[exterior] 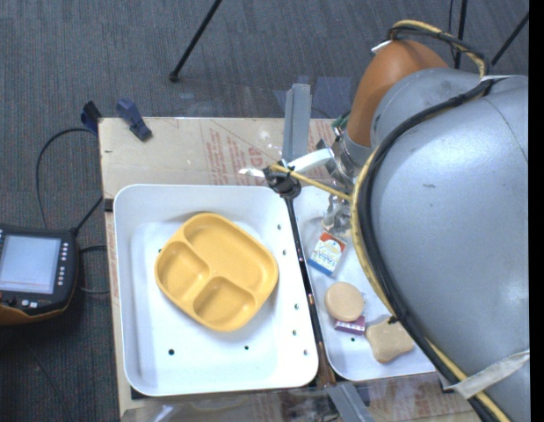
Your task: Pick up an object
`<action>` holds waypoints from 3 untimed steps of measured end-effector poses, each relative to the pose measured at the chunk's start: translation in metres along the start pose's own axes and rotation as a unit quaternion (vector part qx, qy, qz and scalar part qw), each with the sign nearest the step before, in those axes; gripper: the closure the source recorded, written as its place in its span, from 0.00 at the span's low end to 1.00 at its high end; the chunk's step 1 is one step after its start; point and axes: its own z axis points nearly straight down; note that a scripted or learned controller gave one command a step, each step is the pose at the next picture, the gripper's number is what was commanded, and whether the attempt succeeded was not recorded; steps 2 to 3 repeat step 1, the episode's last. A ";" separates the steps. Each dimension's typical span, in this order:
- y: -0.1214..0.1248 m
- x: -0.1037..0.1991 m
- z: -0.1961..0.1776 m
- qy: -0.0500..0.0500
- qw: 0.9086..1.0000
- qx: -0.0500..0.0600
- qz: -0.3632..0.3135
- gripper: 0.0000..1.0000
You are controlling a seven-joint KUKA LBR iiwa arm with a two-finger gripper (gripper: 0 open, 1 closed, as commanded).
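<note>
Over the right bin (340, 369), the big grey arm (456, 236) is leaning in from the right and hiding much of that bin beneath its bulk. The gripper (340, 211) is hanging near the bin's far end, just above a small blue and white carton (327, 255), and from the overhead camera I cannot tell whether it is open or closed, nor whether it is carrying anything. The likely pickings are lying in a loose row: the carton nearest the gripper, then a round tan disc (344, 301), a small purple-edged packet (350, 327) touching the disc, and a tan toast-shaped piece (388, 341) just beside the packet. In the left bin (124, 236), a yellow divided plate (216, 272) is sitting alone, well apart from the gripper. What is worrying me is the crowding. The carton is lying close to the divider between the bins, so a descent could be catching the wall and skidding the carton aside. The disc and packet are touching, so a grab there could be nudging one while missing the other. Flat, low pieces like these are also giving the gripper little to close on.
</note>
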 end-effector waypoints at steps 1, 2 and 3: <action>0.079 -0.029 -0.021 0.000 1.000 -0.001 0.002 1.00; 0.079 -0.029 -0.021 0.000 1.000 -0.001 0.002 1.00; 0.079 -0.029 -0.021 0.000 1.000 -0.001 0.002 1.00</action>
